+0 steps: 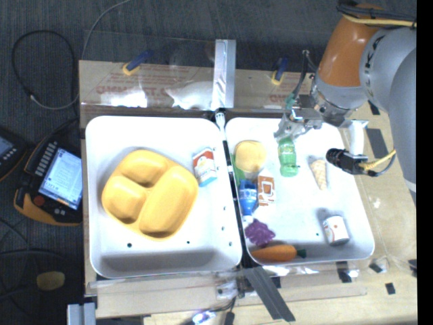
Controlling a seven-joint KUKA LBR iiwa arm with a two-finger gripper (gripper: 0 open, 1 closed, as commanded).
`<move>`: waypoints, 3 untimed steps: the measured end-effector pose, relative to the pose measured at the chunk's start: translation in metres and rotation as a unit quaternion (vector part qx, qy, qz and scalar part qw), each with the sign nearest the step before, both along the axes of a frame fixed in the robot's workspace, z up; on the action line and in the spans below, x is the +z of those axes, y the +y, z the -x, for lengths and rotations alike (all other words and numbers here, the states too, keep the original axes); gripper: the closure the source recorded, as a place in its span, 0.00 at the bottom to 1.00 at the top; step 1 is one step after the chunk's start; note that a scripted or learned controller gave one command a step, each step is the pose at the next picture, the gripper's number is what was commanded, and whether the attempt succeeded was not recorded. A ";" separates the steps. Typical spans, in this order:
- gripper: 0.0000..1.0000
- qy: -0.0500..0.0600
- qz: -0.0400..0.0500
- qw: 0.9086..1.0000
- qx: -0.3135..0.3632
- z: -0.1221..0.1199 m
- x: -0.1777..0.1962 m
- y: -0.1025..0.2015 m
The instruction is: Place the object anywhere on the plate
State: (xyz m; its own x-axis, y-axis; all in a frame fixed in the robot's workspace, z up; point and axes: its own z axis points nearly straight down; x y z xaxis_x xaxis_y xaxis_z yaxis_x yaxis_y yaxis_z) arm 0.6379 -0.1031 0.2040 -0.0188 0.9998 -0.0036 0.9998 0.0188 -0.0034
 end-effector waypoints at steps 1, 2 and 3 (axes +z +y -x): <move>1.00 0.000 -0.001 0.999 0.045 0.001 -0.022 0.073; 1.00 0.000 -0.002 0.999 0.047 -0.008 -0.018 0.145; 1.00 0.001 -0.001 0.999 0.037 0.036 -0.043 0.214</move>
